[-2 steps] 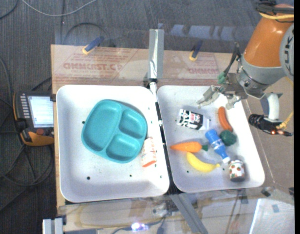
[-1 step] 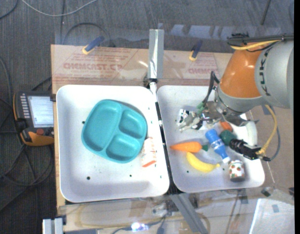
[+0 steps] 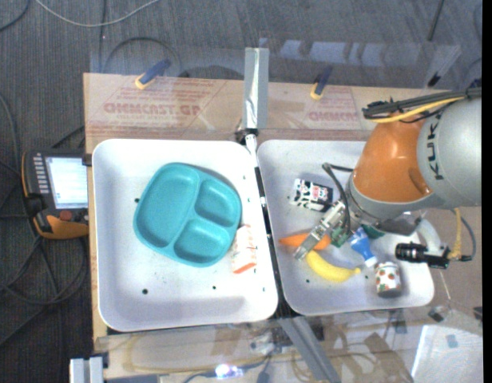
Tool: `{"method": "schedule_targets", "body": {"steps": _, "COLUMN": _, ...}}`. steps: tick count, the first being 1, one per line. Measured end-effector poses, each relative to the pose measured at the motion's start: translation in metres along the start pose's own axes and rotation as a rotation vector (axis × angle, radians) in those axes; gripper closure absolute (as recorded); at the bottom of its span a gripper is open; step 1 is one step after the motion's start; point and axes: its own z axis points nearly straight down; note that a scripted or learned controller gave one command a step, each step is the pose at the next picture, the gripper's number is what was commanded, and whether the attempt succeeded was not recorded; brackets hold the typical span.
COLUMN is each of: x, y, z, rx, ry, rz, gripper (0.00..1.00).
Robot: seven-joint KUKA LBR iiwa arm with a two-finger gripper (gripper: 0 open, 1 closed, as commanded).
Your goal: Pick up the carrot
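Two white bins sit side by side on the bench (image 3: 102, 102). At the far left of the frame, off the bench edge, a handheld controller with a lit screen (image 3: 58, 183) lies on the floor. The left bin (image 3: 118, 294) holds a teal divided plate (image 3: 188, 212), and a small white and orange packet (image 3: 245, 250) rests just beside the plate's lower right corner. A grey upright post (image 3: 255, 86) stands between the bins at the upper middle.

In the right bin (image 3: 298, 298), the carrot (image 3: 292, 240) lies near the bin's left wall, its orange body pointing toward the frame's left. The gripper (image 3: 316, 242) is down right at the carrot's right end, directly above a banana (image 3: 332, 268). Whether its fingers are closed or apart cannot be told, nor whether the carrot sits between them. A black and white carton (image 3: 311, 194) lies above, a blue and white object (image 3: 363, 248) and a spotted cup (image 3: 386, 278) to the right, and the arm's orange band (image 3: 387, 166) looms at the right.

Judging by this, the reach looks done, while a secure grasp and the lift remain; the carrot is not yet raised.
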Motion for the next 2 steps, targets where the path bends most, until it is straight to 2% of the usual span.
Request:
{"method": "schedule_targets", "body": {"steps": 1, "x": -0.001, "y": 0.003, "z": -0.011, "rx": -0.007, "ry": -0.002, "rz": -0.001, "gripper": 1.0}}
{"method": "schedule_targets", "body": {"steps": 2, "x": 0.051, "y": 0.053, "z": -0.093, "rx": 0.007, "ry": 0.009, "rz": 0.018, "gripper": 1.0}}
